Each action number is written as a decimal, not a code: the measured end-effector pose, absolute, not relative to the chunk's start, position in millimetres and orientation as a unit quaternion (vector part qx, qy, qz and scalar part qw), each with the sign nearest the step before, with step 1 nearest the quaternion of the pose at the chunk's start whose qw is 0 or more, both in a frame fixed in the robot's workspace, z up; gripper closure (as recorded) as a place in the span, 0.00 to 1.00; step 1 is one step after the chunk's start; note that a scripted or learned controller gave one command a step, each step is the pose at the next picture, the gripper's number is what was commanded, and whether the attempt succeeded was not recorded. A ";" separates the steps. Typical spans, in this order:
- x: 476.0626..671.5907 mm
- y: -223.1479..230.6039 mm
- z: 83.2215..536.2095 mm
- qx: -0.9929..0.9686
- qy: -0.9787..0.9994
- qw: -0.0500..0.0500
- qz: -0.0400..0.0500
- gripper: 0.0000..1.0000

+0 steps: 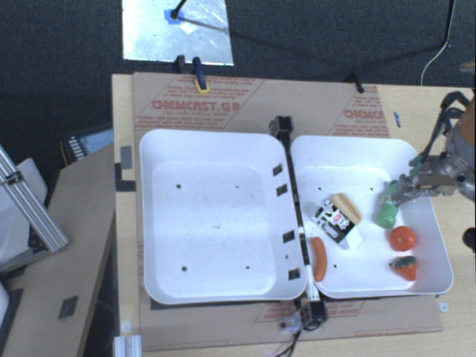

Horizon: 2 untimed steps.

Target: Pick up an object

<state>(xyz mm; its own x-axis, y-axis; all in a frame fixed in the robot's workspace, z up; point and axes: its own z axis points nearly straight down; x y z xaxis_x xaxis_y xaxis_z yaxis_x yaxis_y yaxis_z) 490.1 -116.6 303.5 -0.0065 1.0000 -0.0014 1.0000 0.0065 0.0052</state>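
Approach step appears in hand. Left bin lies at frame centre-left. Right bin holds sausage, carton, green object, tomato. Gripper sits against the green object near the right wall; fingers' opening cannot be told. Next: confirm grasp, lift vertically.

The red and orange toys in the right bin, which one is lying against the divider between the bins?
The long orange sausage-shaped toy, at the right white bin's left edge. The round red tomato and orange carrot-like piece sit near the opposite side.
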 end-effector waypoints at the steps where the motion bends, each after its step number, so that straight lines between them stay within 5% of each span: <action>1: 550.7 -55.0 367.3 0.703 0.711 0.004 0.004 1.00; 2: 604.3 3.1 438.7 0.703 0.711 0.004 0.005 1.00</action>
